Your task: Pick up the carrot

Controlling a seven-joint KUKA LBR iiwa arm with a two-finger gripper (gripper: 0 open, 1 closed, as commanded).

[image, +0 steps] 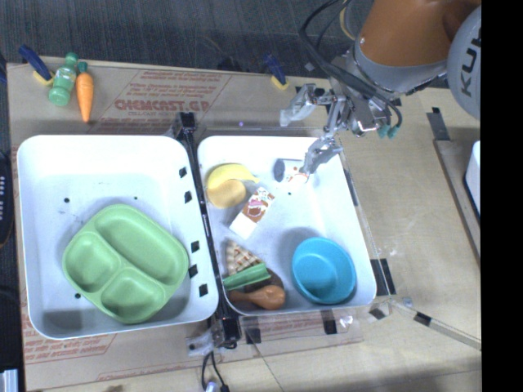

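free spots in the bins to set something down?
Left bin: bare floor behind the green tray. Right bin: open strip between the blue bowl and the gripper. Crowded along its left side, with the food pile.

the arm (417,23) runs off the top edge; the fingers (315,155) are too small to tell.

I see the carrot (84,95), orange with a green top, lying on the bench outside both bins, tip pointing toward the near side. It sits well apart from the gripper (315,155), far to its left.
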